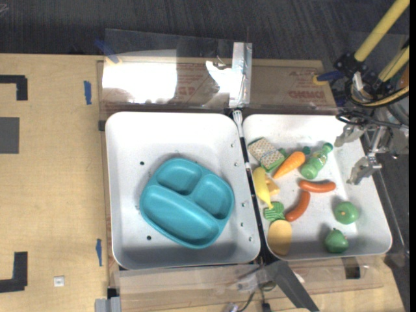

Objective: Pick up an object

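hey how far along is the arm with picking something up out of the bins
Nothing looks picked yet. The toy foods, such as the carrot, the green bottle and the two sausages, all lie in the right bin; the teal divided plate sits in the left bin. The gripper hangs over the right bin's right edge with nothing visibly in it. Reaching in, grasping and lifting remain.

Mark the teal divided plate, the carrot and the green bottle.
Teal divided plate (187, 202): camera view, left bin, on the ridge between its compartments.
Carrot (290, 163): camera view, right bin, mid-length of its orange body.
Green bottle (314, 164): camera view, right bin, on its body, below the neck.
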You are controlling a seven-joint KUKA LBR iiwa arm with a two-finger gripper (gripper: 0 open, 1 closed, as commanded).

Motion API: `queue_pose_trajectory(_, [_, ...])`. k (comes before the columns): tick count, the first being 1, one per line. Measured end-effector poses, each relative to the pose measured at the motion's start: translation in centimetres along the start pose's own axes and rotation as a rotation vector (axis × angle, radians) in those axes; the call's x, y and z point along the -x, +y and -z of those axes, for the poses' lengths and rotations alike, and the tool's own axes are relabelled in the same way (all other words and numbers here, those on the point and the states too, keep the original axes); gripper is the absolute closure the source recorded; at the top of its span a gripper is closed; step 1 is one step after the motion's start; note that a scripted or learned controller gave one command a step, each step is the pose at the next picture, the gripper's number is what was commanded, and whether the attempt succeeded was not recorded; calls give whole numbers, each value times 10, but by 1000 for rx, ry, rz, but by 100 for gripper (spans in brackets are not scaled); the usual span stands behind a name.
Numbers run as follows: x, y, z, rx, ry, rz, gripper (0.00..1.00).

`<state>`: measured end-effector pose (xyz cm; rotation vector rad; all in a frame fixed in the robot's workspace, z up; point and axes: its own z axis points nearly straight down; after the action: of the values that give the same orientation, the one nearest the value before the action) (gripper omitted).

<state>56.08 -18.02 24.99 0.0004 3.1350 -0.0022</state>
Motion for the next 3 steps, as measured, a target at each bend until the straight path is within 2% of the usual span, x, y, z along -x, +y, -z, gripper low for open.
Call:
queue_pose_trajectory(1, [8, 35, -128, 5, 11, 136, 0])
queue_pose_trajectory(2, [-43, 87, -160, 0, -7, 76, 0])
queue_pose_trajectory(3, [-59, 79, -159, 1, -10, 23, 0])
